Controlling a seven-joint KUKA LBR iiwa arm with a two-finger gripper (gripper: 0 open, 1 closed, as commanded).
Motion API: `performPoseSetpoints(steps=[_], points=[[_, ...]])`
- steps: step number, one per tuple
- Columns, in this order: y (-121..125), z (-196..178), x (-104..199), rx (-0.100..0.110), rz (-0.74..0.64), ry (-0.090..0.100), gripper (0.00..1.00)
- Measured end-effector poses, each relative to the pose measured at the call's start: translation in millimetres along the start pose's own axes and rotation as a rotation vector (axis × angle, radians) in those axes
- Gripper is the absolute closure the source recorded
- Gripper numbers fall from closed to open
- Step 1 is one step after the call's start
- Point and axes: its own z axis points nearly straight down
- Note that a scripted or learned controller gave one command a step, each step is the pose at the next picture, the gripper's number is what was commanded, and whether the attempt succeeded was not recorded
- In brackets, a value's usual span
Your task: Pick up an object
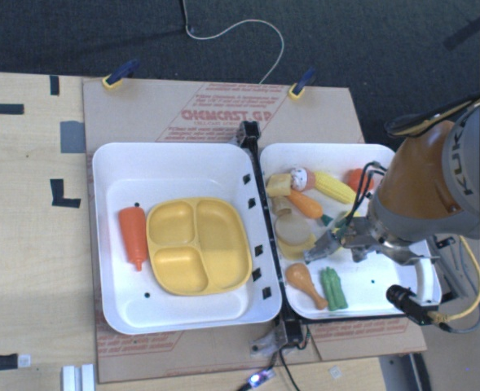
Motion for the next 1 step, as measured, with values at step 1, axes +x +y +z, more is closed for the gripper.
performPoseSetpoints(steps=[1], points=[[8.1, 52.9, 5.5, -0.001, -0.002, 0.0, 0.0]])
